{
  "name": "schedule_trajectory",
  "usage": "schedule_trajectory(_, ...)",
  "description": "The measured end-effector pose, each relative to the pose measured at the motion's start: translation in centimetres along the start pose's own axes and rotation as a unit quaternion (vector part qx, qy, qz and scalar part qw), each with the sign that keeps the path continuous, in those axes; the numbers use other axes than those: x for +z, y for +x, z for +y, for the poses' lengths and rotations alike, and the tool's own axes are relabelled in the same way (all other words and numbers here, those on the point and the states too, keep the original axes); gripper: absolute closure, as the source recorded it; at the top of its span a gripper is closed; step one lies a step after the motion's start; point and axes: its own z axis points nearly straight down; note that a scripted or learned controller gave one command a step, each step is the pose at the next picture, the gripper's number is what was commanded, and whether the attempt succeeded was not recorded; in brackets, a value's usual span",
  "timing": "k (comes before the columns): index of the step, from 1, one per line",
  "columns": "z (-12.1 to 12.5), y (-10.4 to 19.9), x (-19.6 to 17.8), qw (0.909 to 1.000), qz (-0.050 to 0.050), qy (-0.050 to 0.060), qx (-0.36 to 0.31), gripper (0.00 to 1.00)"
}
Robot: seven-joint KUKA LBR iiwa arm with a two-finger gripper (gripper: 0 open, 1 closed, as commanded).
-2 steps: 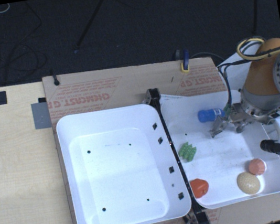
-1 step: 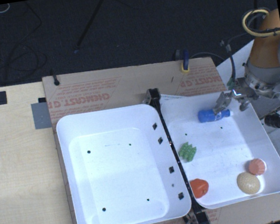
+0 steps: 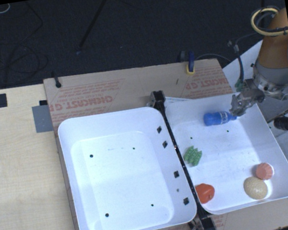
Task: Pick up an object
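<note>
Gripper (image 3: 239,104): seen at right bin (image 3: 258,144) top edge, just beside blue bottle (image 3: 217,118).
Jaws: state could not be told.
Green toy (image 3: 193,156): found near divider.

The pincer (image 3: 239,104) is too small (and blurred) to read.

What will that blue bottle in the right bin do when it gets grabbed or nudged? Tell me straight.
The blue bottle lies on its side, so a nudge across its length would probably roll it over the smooth floor of the right bin. It looks small and rounded, likely light, and may slip from a pinch. The gripper sits at its right end.
</note>
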Motion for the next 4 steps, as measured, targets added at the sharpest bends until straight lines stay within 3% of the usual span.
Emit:
schedule_trajectory(1,0.0,0.0,0.1,1.0,0.0,0.001,0.0,0.0)
schedule_trajectory(2,0.0,0.0,-1.0,1.0,0.0,0.0,-0.001,1.0)
schedule_trajectory(3,0.0,0.0,-0.9,1.0,0.0,0.001,-0.001,0.0)
schedule_trajectory(4,0.0,-0.1,-1.9,1.0,0.0,0.0,-0.002,1.0)
